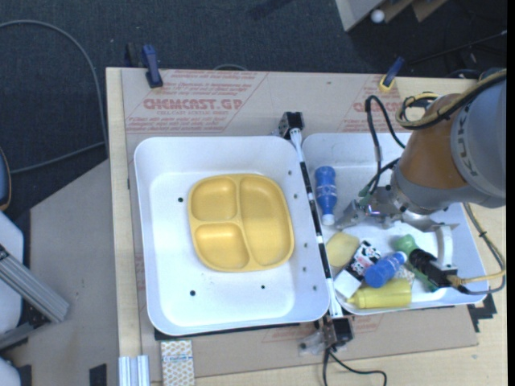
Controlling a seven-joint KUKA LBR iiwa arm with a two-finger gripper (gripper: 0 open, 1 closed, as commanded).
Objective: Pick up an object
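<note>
Pincer is sitting low in the right bin, hidden under the wrist, so can't tell how far it's open or whether it's holding anything. Arm is reaching in from the right, bending down. Blue-capped bottle is lying just left; cluttered objects are piling near the front. Yellow divided plate is sitting in the left bin.

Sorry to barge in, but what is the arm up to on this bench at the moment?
The grey and orange arm reaches from the right over the right bin, which holds a blue bottle, a smaller blue bottle, a yellow bottle and a green piece. Its hand sits low among them, but nothing is visibly held. The left bin carries a yellow divided plate.
</note>
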